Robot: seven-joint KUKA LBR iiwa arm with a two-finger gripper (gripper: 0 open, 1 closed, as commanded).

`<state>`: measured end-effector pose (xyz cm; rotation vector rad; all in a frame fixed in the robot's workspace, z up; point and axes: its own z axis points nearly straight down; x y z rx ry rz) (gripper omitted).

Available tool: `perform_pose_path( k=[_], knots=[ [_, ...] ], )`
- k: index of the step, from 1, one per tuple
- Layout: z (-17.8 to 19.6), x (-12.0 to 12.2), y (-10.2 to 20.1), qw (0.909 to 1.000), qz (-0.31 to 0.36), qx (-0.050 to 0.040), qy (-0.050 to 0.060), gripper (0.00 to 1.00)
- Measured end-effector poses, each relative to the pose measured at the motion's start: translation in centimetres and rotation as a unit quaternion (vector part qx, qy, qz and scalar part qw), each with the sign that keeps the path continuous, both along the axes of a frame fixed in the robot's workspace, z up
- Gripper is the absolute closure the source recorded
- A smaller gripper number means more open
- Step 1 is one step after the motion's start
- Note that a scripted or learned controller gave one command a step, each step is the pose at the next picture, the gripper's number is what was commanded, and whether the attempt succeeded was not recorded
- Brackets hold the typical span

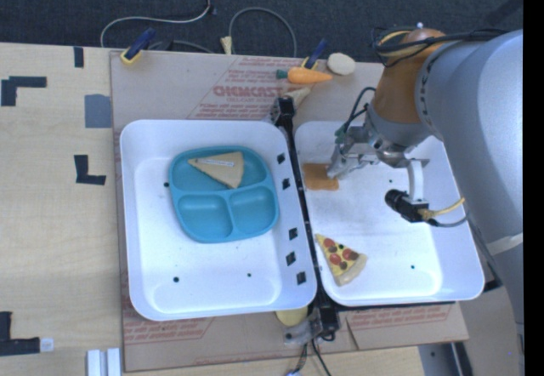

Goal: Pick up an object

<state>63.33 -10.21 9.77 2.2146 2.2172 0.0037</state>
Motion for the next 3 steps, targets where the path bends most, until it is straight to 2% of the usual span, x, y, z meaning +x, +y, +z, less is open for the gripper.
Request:
perform_pose_path(
  k=[1, 2, 3],
  knots=[
    [-0.1, 0.0, 0.0, 1.0000, 0.000, 0.0000, 0.001, 0.00],
    [-1.3, 3.5, 0.5, 1.0000, 0.001, 0.0009, 0.007, 0.00],
    [-1.1, 0.1, 0.1, 1.0000, 0.000, 0.0008, 0.002, 0.00]
  ],
)
